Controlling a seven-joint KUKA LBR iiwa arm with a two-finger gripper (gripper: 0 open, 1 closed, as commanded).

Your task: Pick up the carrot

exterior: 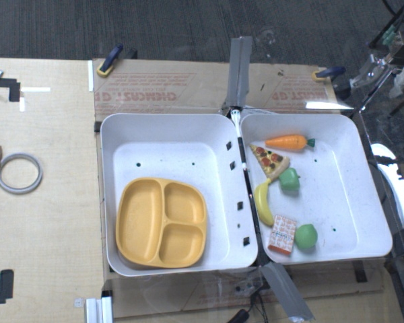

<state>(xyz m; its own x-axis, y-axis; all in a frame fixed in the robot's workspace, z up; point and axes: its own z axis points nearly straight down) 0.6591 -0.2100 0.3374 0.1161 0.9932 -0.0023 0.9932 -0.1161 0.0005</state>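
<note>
Gripper [377, 64], dim at the top right and well apart from the bins, open or closed impossible to tell. Carrot [287, 142] lies near the right bin's [363, 180] far wall, just beside a toy pizza slice [269, 160]; a descent could clip either, or the round carrot roll free.

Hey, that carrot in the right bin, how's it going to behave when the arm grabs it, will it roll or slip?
The carrot looks like a smooth, rigid toy, so it probably keeps its shape when squeezed. Its round, tapered body lying flat on the right bin suggests it may roll or pivot if nudged off-centre. The glossy surface could be slippery; gripping across the thicker end near the green stem seems safer.
</note>
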